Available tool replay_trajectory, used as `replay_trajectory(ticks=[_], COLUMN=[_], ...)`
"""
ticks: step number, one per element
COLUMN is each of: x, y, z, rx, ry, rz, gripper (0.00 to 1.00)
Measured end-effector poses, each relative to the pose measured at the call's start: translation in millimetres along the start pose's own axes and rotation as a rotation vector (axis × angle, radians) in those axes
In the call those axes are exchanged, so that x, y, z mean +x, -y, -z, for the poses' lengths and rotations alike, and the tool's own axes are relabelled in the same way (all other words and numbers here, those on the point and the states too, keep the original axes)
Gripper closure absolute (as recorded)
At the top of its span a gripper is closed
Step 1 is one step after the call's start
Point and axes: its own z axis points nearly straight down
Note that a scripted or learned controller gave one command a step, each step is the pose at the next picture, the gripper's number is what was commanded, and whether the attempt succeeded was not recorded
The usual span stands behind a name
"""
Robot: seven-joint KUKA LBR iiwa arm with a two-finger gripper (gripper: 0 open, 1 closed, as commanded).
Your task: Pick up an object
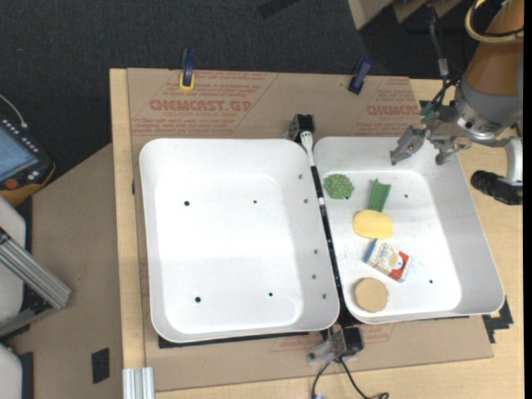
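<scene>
**Five objects, right bin**

In the right bin [465, 248] lie five objects: one green ball [338, 186], green block [379, 194] pointing near-far, yellow lump [372, 224], tilted carton [387, 261], tan disc [371, 294]. The gripper [426, 150], open, empty, hangs over the far edge.

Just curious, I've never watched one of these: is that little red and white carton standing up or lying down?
Lying down. The carton rests flat on its broad face in the right bin, turned askew between the yellow piece and the tan disc.
</scene>
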Motion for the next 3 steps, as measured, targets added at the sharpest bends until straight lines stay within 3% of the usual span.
replay_trajectory(ticks=[1,2,3], x=[38.3,54.3,40.3], y=[71.7,62.2,171.3], z=[-42.8,-104.7,-101.7], rx=[0.011,0.006,0.011], ry=[-0.005,-0.003,-0.003], rz=[-0.001,0.001,-0.007], gripper=[0.0,0.0,0.0])
